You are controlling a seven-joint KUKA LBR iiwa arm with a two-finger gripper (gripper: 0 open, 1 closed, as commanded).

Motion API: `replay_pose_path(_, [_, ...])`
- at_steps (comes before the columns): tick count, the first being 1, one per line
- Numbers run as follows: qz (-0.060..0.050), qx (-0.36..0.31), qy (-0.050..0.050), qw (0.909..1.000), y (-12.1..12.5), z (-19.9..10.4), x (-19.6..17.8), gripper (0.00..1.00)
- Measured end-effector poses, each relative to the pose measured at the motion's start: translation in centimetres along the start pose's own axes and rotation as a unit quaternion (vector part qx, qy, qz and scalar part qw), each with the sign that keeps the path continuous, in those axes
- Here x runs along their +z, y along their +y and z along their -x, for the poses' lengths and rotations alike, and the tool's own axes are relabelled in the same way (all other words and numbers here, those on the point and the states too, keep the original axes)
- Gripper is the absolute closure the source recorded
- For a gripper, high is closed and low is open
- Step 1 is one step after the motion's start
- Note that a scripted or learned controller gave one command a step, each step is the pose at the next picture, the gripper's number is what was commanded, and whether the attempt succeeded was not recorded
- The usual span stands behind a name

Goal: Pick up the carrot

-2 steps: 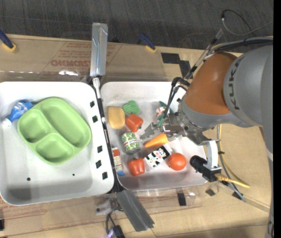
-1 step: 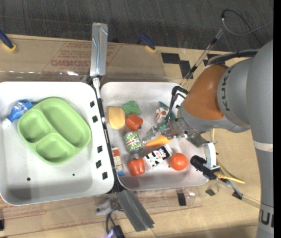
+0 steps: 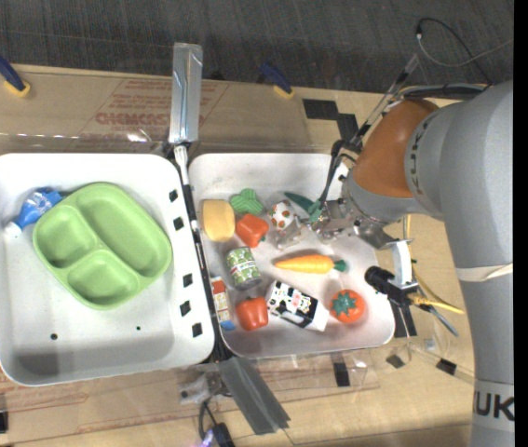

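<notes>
The arm (image 3: 459,184) ran out of the picture at the right and at the bottom, so its base could not be seen. Its wrist covered the right bin's (image 3: 245,170) far right corner and part of the rim there. The gripper (image 3: 324,223) was largely masked by the wrist and cables — whether anything lay between its parts could not be told. A blue item (image 3: 35,205) in the left bin (image 3: 21,343) was half hidden under the green divided plate (image 3: 102,242); what it was stayed unclear. The print on the small can (image 3: 242,266) and on the black-and-white carton (image 3: 295,306) was too small to read — only patterns showed.
</notes>
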State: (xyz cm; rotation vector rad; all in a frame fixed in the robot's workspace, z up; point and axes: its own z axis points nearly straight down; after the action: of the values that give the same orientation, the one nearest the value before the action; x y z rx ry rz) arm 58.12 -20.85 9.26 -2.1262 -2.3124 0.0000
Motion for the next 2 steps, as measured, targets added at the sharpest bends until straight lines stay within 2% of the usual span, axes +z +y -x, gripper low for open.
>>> replay_pose_path(1, [-0.001,-0.006,0.000,1.0000,-3.3,-0.2,0.1,0.00])
replay_pose_path(2, [0.000,-0.082,0.000,0.9966,-3.4,-0.8,-8.2,0.00])
